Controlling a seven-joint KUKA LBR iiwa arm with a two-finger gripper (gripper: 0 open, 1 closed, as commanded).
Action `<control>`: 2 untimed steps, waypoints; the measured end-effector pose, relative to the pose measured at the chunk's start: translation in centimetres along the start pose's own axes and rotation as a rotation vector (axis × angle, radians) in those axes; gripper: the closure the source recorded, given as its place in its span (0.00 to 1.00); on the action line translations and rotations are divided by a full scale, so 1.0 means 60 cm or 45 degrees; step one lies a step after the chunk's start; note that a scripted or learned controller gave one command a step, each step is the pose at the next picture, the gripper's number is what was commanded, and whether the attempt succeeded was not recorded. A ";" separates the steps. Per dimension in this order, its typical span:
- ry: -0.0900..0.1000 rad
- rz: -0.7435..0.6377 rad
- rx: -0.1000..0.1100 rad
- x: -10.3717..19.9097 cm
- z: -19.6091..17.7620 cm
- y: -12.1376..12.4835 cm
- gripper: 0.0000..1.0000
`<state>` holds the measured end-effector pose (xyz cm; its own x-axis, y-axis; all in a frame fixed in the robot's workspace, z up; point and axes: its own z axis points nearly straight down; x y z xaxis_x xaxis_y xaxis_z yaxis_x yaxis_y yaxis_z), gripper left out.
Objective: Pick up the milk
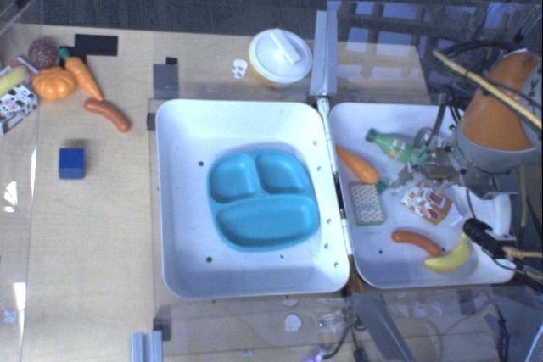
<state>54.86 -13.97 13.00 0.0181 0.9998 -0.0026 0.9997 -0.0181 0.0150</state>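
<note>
A small white carton with orange print (425, 204), which I take for the milk, lies flat in the right bin (373, 267), right of the middle. My gripper (430, 171) hangs just above the carton's far edge, under the grey arm with the orange band (501, 110). Nothing shows between its tips. The carton rests on the bin floor, and I cannot tell whether the gripper touches it.
Around the carton lie a green bottle (393, 146), a carrot (356, 165), a speckled green pad (366, 203), a sausage (417, 242) and a banana (450, 257). The left bin holds a blue divided tray (264, 197). Toy foods and a black-and-white spotted box (15, 108) sit far left.
</note>
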 end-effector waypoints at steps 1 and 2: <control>0.000 0.055 -0.016 -0.053 0.057 -0.018 0.00; 0.001 0.001 -0.004 0.017 0.065 -0.091 0.00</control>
<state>49.46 -12.89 9.03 0.0186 0.9998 -0.0019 0.9997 -0.0186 0.0179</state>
